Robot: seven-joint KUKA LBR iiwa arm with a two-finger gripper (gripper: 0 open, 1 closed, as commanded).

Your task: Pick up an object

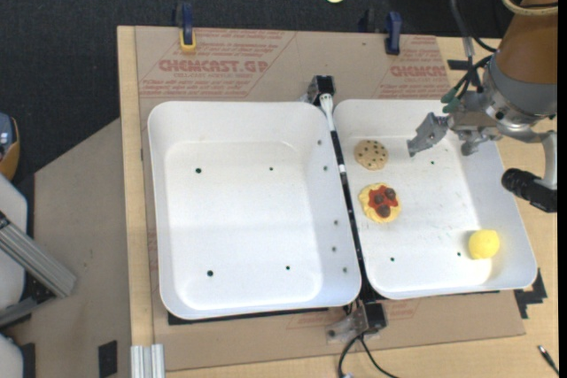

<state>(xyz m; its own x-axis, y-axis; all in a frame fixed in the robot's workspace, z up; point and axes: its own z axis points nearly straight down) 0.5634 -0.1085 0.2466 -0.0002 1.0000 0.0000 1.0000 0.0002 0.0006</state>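
Observation:
The right bin (443,274) holds three items. A round chocolate-chip cookie (371,154) lies near its left wall. Just below it sits a small yellow tart with red and dark topping (381,202). A yellow ball (484,244) rests in the bin's front right corner. My gripper (446,141) hovers over the back of the right bin, to the right of the cookie and apart from it. Its two fingers (423,137) are spread open and hold nothing.
The left bin (168,217) stands beside the right one, with a black divider strip (341,190) between them. Both rest on a cardboard sheet (230,62) held by blue clamps (185,22) at the back. The grey and orange arm (530,49) comes in from the right.

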